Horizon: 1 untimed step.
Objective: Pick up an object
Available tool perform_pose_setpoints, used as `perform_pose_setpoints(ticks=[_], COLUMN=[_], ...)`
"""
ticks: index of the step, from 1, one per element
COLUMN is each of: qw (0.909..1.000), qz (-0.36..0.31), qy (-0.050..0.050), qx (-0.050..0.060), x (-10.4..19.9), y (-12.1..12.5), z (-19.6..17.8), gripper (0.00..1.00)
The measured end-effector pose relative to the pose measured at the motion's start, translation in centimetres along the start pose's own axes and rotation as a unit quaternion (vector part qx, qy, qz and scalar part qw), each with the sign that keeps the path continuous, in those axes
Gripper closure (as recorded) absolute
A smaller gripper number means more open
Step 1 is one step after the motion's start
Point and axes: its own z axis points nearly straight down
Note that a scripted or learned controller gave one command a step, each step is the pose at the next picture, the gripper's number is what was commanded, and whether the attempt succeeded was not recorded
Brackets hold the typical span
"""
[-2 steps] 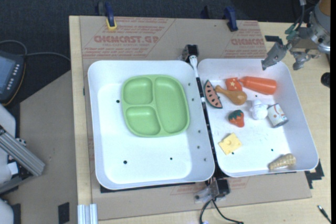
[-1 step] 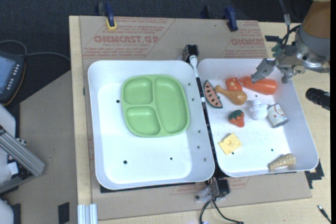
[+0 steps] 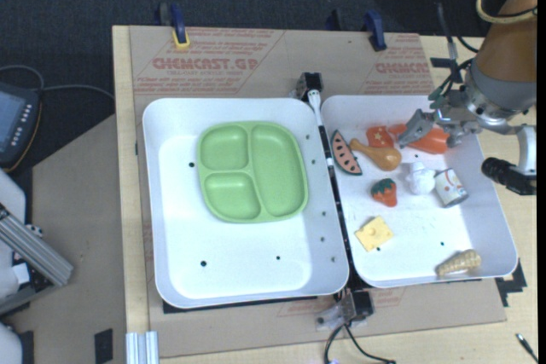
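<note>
**Pincer low over the orange toy at the far side of the right bin**

The pincer (image 3: 424, 130) sits at the back of the right bin (image 3: 486, 222), its dark fingers splayed part-way, one tip on the near-left edge of the orange piece (image 3: 433, 141) and the other hidden against it; whether the piece is truly between them I cannot tell, and nothing is seen lifted. The likeliest target is that orange piece, directly beneath the pincer; it looks like hollow toy plastic, so probably light, stiff and rather slick; a grip across its narrow middle should serve better than one on its tapered end, which may squirt out.

Just left of the pincer lie a red-orange block (image 3: 379, 135) and a tan drumstick (image 3: 376, 153), touching or nearly so, close enough to be nudged; further left is the watermelon slice (image 3: 344, 154). Toward the viewer from the pincer sit a white lump (image 3: 419, 178), a small can (image 3: 450, 188) and a strawberry (image 3: 385, 191); well beyond those, the cheese wedge (image 3: 374, 234) and ice-cream cone (image 3: 459, 264). Far left, the green divided plate (image 3: 252, 170) lies in the left bin (image 3: 171, 251).
</note>
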Motion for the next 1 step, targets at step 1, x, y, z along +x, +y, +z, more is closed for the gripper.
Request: perform_pose_setpoints(ticks=[1], qw=[1.0], qz=[0.0], qy=[0.0], qx=[0.001], x=[0.49], y=[-0.86], z=[4.81], gripper=[0.0])
